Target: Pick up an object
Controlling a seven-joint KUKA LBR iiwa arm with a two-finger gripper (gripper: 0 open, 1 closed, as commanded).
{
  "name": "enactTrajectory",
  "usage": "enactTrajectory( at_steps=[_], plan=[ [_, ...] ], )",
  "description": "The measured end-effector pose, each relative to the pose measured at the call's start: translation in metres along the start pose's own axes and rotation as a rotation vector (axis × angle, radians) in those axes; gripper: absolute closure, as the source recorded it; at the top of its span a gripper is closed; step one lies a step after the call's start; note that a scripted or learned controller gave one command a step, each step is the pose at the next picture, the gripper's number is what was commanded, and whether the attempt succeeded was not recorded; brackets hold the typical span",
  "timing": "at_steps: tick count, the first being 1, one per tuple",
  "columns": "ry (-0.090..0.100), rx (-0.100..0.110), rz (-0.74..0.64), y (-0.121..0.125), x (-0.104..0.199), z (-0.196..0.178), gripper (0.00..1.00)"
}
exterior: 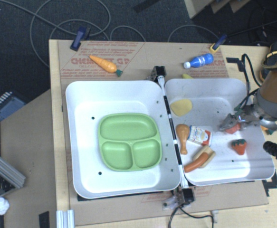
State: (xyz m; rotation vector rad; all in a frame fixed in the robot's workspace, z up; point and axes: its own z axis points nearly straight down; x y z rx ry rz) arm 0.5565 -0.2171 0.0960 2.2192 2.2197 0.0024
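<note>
My gripper (230,124) is low over the right side of the right bin (233,91), at the end of the grey arm that comes in from the right. A small red thing (232,130) shows right under its tip; I cannot tell whether it is held. Just below lies a red fruit with a green top (239,147). Further left in the same bin are a white and red packet (198,135), a brown drumstick (181,137), an orange sausage-like piece (199,159) and a flat yellow piece (181,107).
The left bin (81,108) holds a green divided plate (129,141). Behind the bins on the cardboard lie a toy carrot (105,63) and a blue and white bottle (199,61). A black clamp (158,72) sits between the bins at the back.
</note>
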Motion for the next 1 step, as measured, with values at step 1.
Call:
enactTrajectory(
  at_steps=[1],
  plan=[
    [0.002, 0.000, -0.002, 0.0010, 0.0968, -0.0727, 1.00]
  ],
)
